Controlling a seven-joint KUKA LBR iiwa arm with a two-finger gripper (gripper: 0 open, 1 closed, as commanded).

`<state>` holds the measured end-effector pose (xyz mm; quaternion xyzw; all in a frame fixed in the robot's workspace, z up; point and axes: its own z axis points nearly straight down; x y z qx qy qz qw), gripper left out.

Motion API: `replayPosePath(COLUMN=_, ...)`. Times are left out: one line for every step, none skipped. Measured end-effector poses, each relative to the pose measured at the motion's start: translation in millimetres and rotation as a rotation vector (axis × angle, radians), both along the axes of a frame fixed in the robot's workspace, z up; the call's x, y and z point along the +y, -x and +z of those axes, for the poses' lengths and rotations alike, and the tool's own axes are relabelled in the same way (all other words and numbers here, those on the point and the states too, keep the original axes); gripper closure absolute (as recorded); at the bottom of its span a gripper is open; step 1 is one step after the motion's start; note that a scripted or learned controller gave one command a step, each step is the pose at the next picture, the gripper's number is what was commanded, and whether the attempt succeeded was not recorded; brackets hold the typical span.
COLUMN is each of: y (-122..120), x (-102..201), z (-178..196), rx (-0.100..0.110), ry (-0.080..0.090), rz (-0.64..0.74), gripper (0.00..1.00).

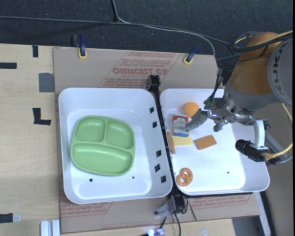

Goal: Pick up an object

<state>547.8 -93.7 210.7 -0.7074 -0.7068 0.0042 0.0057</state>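
Orange ball, pretzel in right bin.

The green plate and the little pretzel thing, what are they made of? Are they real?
The green plate looks like smooth plastic: one even colour, moulded into three compartments, with a soft sheen. The pretzel in the right bin is probably toy food, plastic or rubber, since its orange-brown colour looks flat and even, but it is too small to be sure.
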Motion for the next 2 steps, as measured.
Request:
replayPosePath(y=-2.7, x=-0.1, z=6.0, rx=-0.012, ry=0.001, rz=0.003, gripper=0.00)
replayPosePath(y=8.7, x=-0.4, z=-49.2, rx=-0.007, ry=0.002, rz=0.001, gripper=0.00)
